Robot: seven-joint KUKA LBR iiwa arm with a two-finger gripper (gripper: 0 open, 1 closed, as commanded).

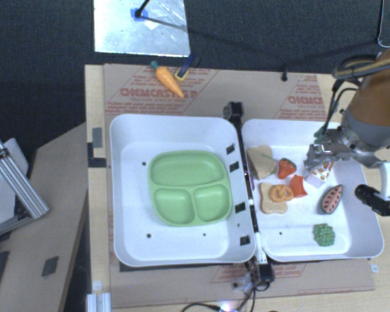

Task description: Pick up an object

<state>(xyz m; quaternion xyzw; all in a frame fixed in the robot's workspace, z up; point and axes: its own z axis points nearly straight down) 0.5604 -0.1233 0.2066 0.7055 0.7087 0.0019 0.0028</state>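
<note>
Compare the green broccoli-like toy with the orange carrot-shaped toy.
The knobbly green broccoli-like toy is compact and rounded; the orange carrot-shaped toy is long and tapered. The broccoli lies inside the right white bin, near its front edge; the carrot lies outside both bins, on the cardboard sheet behind the left one. The carrot lies at a slant; the broccoli has no clear long axis. Both look like toy vegetables.
</note>
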